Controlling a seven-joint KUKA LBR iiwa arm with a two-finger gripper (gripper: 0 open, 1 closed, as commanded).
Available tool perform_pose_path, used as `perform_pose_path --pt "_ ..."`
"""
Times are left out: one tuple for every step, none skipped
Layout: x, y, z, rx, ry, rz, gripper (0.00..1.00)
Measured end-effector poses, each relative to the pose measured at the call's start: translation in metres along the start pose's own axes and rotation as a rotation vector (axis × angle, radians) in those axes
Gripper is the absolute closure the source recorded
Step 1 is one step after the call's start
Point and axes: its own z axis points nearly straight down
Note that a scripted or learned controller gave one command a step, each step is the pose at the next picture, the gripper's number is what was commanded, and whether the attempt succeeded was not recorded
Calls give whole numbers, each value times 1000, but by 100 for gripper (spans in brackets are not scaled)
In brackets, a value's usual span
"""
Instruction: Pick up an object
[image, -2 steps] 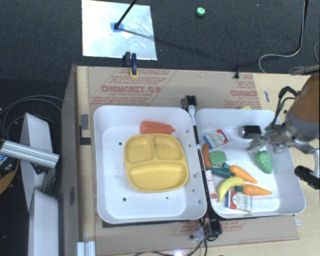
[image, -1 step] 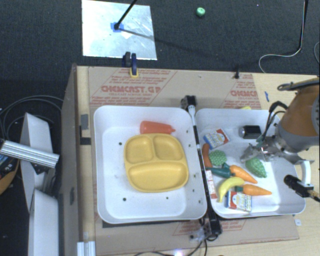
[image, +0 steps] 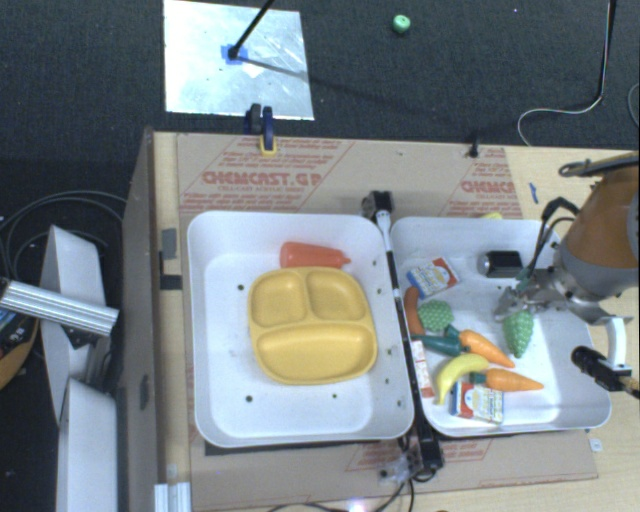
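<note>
Over on the left, a silver rail (image: 60, 307) and pale panels (image: 85, 420) sit beside the brown cardboard sheet (image: 330, 170) under both bins. On the dark floor (image: 450, 70) behind lies a shiny foil square (image: 240, 60), with a small green ball (image: 401, 23) further along. Left bin (image: 215, 400) holds a yellow divided plate (image: 310, 325), with an orange carrot (image: 314, 255) lying crosswise just behind it. Right bin (image: 580, 400) holds a jumble: a snack packet (image: 432, 275), a green broccoli piece (image: 435, 317), a banana (image: 455, 372), two carrots (image: 487, 347) pointing right, a small carton (image: 478, 402). Beside them a green pinecone-shaped toy (image: 518, 332) stands lengthwise, tip towards the front rim. Gripper (image: 522, 303) hangs right at its upper end; whether it grips or is parted I cannot tell.
</note>
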Motion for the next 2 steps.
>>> perform_pose_path --pt "43 53 11 1 1 -2 100" --pt "92 86 -115 -3 1 -3 100"
